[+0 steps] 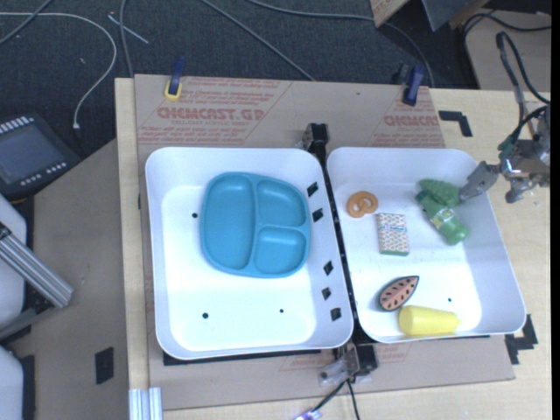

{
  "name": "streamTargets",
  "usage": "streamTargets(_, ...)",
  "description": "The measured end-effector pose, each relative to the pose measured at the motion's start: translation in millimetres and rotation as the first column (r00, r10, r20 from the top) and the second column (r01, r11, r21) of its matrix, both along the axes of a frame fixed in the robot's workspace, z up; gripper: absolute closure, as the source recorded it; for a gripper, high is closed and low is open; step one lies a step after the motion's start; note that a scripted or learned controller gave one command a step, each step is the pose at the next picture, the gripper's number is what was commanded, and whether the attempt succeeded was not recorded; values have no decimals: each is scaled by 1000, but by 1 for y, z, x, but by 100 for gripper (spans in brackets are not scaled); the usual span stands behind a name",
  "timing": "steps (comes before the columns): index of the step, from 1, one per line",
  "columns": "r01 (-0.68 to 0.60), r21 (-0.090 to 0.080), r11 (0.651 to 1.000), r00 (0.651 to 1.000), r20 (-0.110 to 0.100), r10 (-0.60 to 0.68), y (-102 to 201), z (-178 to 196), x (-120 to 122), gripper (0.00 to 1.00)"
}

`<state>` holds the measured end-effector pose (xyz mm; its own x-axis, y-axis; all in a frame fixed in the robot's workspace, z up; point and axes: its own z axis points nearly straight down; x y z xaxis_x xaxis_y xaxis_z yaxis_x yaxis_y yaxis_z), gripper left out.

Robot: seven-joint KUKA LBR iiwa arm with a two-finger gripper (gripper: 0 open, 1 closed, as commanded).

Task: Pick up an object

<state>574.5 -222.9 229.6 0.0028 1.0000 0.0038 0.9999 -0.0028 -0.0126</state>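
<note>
Camera view looks down on our bench, and we go from big things to small ones. Two white bins sit side by side, the left bin point(175, 313) and the right bin point(499, 269), so we think they are there to keep things from rolling away. In the left bin lies a big blue plate point(255, 224) with three parts, flat on the floor, a bit toward twelve o'clock from the middle. The right bin has the small toys, spread apart, which we think gives room to reach each one. Our gripper point(472, 185) comes in from three o'clock and sits low at the bin's upper right, its tip just at the green toy point(442, 208). We cannot tell what its grasp is doing, and we see nothing held. We guess the green toy is the one to pick up. It lies at about two o'clock in the right bin, and its long side runs from ten o'clock down to four o'clock. Next comes the yellow toy point(429, 320) at six o'clock, lying sideways from nine to three. Then the brown spotted toy point(399, 292) just above it, the striped block point(393, 234) near the middle, and the little orange ring point(361, 204) at ten o'clock.
</note>
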Motion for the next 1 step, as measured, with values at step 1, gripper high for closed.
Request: streamTargets(1,-3,-4,1000,1000,12,3,0,7,3,0)
